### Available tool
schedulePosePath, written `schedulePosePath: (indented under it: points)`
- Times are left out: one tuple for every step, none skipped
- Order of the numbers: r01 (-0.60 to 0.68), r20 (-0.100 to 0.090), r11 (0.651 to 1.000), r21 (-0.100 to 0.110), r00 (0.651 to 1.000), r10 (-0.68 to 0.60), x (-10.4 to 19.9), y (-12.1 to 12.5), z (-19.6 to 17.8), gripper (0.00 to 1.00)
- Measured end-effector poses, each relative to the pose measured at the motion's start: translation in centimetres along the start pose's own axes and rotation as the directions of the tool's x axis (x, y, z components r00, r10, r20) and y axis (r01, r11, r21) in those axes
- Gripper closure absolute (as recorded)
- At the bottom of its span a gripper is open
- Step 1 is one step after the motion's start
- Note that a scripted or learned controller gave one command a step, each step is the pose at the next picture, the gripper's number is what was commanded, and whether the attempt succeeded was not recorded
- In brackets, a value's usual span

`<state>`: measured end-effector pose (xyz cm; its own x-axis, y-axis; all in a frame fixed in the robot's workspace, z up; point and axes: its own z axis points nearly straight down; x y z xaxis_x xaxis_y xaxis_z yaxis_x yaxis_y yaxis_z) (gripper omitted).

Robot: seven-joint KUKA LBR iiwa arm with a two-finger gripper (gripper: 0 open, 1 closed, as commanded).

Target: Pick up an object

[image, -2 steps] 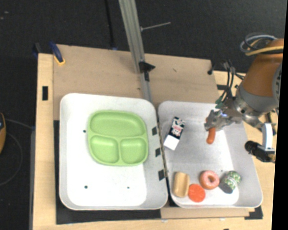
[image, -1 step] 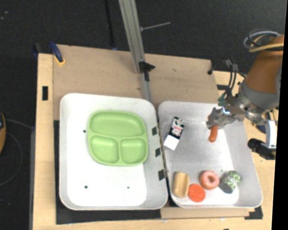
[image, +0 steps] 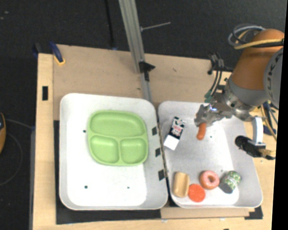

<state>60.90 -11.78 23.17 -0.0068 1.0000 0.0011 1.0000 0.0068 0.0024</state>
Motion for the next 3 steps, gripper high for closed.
schedulePosePath:
  points:
    - [0.0, 0.0, 1.0, 0.0, 1.0, 0.0, 5.0, 1.5, -0.1, 1.0]
    - [0.001, 0.0, 1.0, 0.002, 1.0, -0.001, 11.1, 1.4, 0.2, 1.0]
    - [0.001, 0.0, 1.0, 0.0, 1.0, -0.001, 16.6, 1.5, -1.4, 1.0]
